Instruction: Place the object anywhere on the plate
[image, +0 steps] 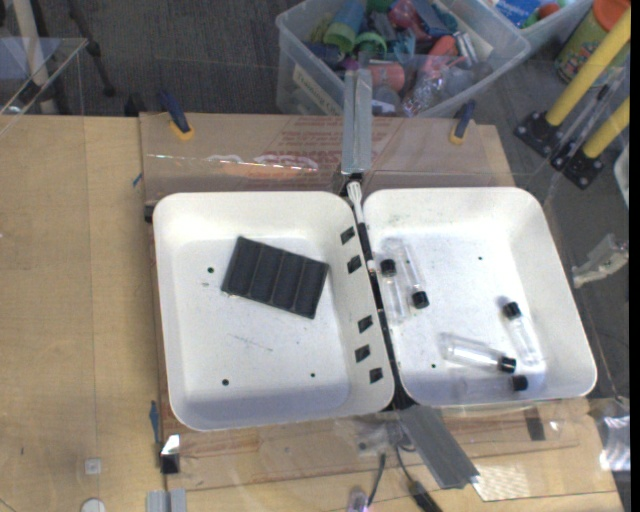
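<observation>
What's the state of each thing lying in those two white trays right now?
Dark ribbed plate: flat in the left bin, slightly skewed, nothing on it.
Vials near the divider: clear, black-capped, lying on their sides in the right bin.
Vial at the front: lying down, capped.
Vial at the right: lying down, capped.
Storage tub behind the bench: open-topped, holding colourful items.

A dark grey ribbed rectangular plate lies tilted in the left shallow white bin. In the right white bin, several clear plastic vials with black caps lie scattered, well apart from the plate.
</observation>
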